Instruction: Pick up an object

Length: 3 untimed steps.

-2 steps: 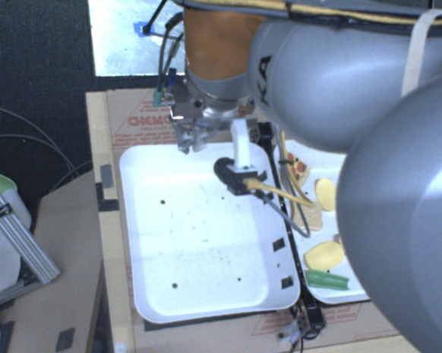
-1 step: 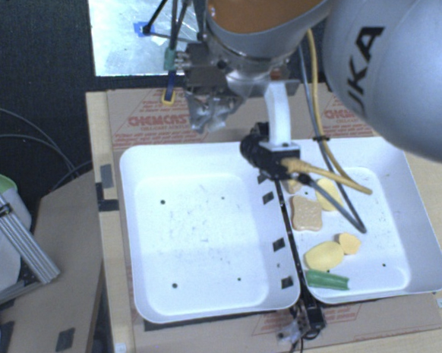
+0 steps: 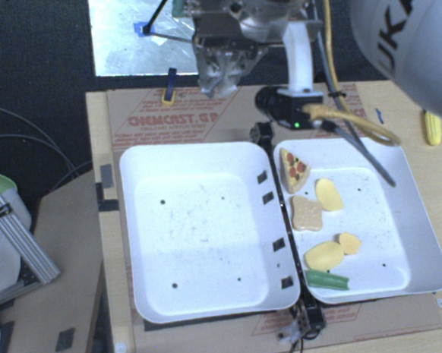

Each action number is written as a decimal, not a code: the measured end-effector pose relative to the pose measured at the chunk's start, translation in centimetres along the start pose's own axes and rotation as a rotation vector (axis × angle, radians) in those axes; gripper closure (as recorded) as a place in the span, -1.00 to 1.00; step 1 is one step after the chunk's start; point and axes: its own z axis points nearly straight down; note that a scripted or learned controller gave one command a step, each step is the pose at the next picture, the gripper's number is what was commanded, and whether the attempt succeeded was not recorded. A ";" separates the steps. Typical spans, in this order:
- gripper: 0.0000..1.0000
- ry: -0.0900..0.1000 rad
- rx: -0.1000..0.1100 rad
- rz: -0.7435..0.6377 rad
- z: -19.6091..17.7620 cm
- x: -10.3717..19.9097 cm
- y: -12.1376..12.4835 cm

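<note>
Camera view shows the pincer (image 3: 217,84) up high past the far rim of the left bin (image 3: 150,292), over the cardboard sheet (image 3: 167,119) on the bench (image 3: 72,214); nothing is seen between its tips, and whether they stand apart or together cannot be told (blurry metal cluster).

All candidates lie in the right bin (image 3: 423,270), packed toward its inner wall: pizza slice (image 3: 294,168) at the far end, toast piece (image 3: 308,214) just nearer, pale yellow oval (image 3: 329,194) beside the toast, yellow lump (image 3: 324,256) touching a small orange piece (image 3: 350,242), green bean pod (image 3: 327,280) nearest the camera.

Risks, as a guess: the arm is well apart from every item, so a descent from here would land on cardboard or the empty-looking left bin. Items are flat and close together; a closing grasp may pinch two at once or skid off the toast. Those near the divider clips (image 3: 268,199) leave little room for a tip, so wall contact is likely. The yellow cable (image 3: 354,119) and grey rod (image 3: 368,153) draped into the right bin could snag.
</note>
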 end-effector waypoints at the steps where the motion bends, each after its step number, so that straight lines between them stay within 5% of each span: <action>1: 1.00 -0.009 0.022 0.009 11.9 -5.6 -4.5; 2: 1.00 -0.005 0.002 0.013 6.7 -15.1 -5.0; 3: 1.00 -0.003 0.003 0.000 5.9 -14.5 -5.0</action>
